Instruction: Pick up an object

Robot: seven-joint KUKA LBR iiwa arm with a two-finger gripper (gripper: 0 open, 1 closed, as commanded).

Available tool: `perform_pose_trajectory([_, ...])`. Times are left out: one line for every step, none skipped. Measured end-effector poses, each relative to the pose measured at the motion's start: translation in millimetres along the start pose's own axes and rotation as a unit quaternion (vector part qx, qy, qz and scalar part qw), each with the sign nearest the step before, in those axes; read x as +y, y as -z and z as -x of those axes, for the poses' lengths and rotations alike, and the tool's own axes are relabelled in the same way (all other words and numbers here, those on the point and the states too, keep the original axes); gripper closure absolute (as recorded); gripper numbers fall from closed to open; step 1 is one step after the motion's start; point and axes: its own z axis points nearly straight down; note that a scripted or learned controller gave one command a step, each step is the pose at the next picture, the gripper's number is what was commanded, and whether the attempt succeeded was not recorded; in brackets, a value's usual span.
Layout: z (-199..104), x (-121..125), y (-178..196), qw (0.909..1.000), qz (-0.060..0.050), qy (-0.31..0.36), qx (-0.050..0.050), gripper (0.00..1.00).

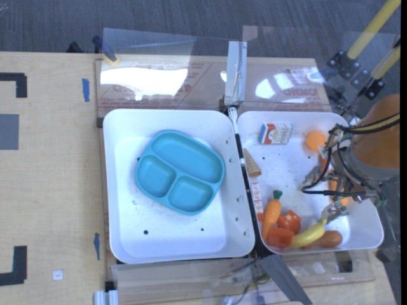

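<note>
Reaching into the right bin (375,234), nothing lifted yet.
Gripper (335,210) low at 4 o'clock of bin, jaw state impossible to tell; banana (310,235) just beside at 7 o'clock. Next: descend, close on banana, lift.

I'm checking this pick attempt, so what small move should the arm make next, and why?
Probably a short descent straight down. The tool sits low over the right white bin, just above the yellow toy banana, with the brown sausage-shaped toy beside it. Nothing shows between its fingers yet.
</note>
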Motion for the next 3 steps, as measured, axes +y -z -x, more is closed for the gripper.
perform_pose_trajectory([110.1, 3.2, -2.3, 0.9991, 0.002, -0.041, 0.0, 0.0])
perform_pose_trajectory([40.8, -24.6, -1.2, 0.9926, 0.001, -0.121, 0.002, 0.0])
perform_pose_trajectory([45.8, -25.3, 13.2, 0.9927, -0.002, -0.12, -0.005, 1.0])
